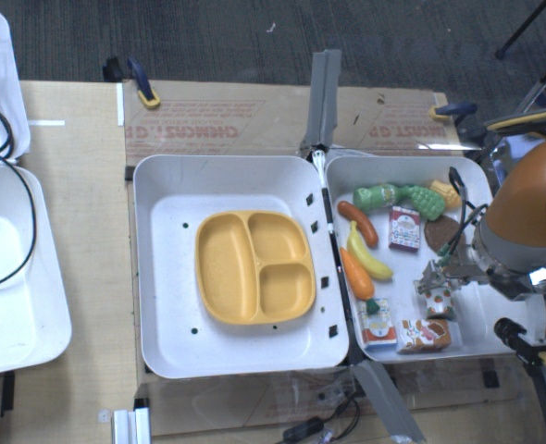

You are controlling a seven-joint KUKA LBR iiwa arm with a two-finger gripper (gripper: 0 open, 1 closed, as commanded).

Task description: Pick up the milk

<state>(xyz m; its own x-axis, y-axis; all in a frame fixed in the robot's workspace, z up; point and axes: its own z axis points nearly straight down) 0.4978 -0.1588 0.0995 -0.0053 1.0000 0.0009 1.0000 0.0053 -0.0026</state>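
One milk carton [378,322] lies at the near edge of the right bin [477,178], at eight o'clock from the gripper [437,289].
Its long axis runs toward the bench front. A brown carton [425,335] sits just beside it at three o'clock, under the gripper; a carrot [356,274] lies at twelve. I cannot tell the gripper's state.
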